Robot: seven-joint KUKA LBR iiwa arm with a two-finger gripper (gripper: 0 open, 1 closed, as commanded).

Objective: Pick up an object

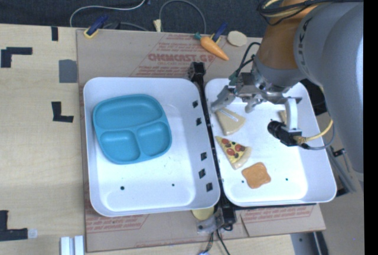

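My two shallow white plastic bins [106,189] look smooth and slightly glossy. The blue three-compartment plastic tray [131,128] appears matt. Beneath lies brown printed cardboard [168,56], dull-surfaced.

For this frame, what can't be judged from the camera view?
- End effector: the arm's wrist covers part of it, so its finger state cannot be read, nor whether it holds anything.
- Cream wedge: contact with the end effector is unclear from this slant.
- Right bin: its far part lies under the arm.
- Yellow thing at the bins' near edge: mostly hidden beneath the rim.
- Arm: cut off by the right edge.
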